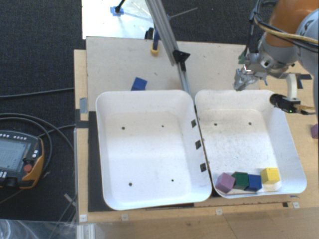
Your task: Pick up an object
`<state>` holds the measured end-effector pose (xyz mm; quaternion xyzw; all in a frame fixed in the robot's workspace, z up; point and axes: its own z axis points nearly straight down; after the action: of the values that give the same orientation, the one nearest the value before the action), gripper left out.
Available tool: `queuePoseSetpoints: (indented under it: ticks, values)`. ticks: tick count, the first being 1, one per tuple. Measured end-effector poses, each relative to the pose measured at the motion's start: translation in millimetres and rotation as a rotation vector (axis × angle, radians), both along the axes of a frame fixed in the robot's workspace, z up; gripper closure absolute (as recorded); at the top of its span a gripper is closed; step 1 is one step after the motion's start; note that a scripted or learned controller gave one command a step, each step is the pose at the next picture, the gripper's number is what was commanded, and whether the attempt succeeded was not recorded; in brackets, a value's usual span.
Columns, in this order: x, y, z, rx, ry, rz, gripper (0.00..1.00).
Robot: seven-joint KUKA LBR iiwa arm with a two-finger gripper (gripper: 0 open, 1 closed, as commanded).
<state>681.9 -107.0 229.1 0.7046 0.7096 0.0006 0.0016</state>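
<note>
Several small blocks lie in a row against the near wall of the right bin (pixel 284 128): a purple block (pixel 225 181), a green block (pixel 241 179), a blue block (pixel 254 182) and a yellow block (pixel 269 176). My gripper (pixel 243 79) hangs above the far rim of the right bin, far from the blocks. Nothing shows between its fingers.
The left bin (pixel 107 148) sits beside the right one, the two touching along the middle. A blue block (pixel 139 84) lies on the bench behind the left bin. A slanted metal pole (pixel 164 26) crosses the back. A teach pendant (pixel 17 158) lies at the left.
</note>
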Motion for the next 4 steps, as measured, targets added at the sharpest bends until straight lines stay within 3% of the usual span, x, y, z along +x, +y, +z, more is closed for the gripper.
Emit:
queuePoseSetpoints:
  ticks: [1, 2, 3, 4]
  values:
    - [-55.5, -0.1, -80.4, 0.003, 0.011, -0.007, 1.0]
    - [-28.6, 14.9, -141.6, 0.002, 0.004, -0.001, 1.0]
    - [-85.4, 20.1, -16.1, 0.001, -0.005, -0.006, 1.0]
    - [-83.3, -13.0, 37.3, -0.002, -0.005, -0.008, 1.0]
